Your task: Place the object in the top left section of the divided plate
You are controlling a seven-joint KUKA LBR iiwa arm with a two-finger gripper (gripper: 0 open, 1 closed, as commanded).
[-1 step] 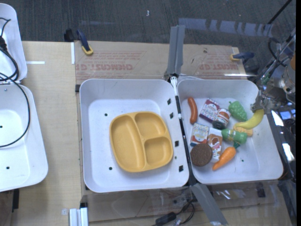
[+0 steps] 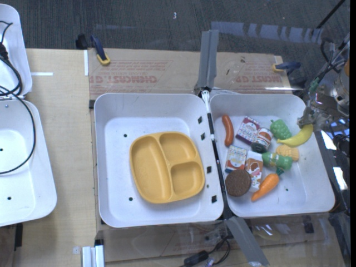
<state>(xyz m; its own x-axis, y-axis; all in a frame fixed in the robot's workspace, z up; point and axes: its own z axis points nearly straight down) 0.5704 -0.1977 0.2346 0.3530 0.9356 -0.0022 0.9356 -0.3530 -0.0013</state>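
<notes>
A yellow divided plate [image 2: 167,167] lies in the left white bin [image 2: 111,149]. It has one long section on its left and two smaller ones on its right, all bare. My gripper [image 2: 309,117] hangs over the right bin's [image 2: 311,199] far right edge. A yellow toy banana [image 2: 296,137] lies directly below it, its upper end touching or just under the gripper. Whether the banana is held cannot be made out.
The right bin holds several toy foods: a red sausage [image 2: 227,130], snack packets [image 2: 247,131], green broccoli [image 2: 281,129], corn [image 2: 288,153], a carrot [image 2: 266,186] and a brown cookie [image 2: 238,182]. A grey divider [image 2: 208,65] stands behind the bins. White equipment [image 2: 16,166] sits at far left.
</notes>
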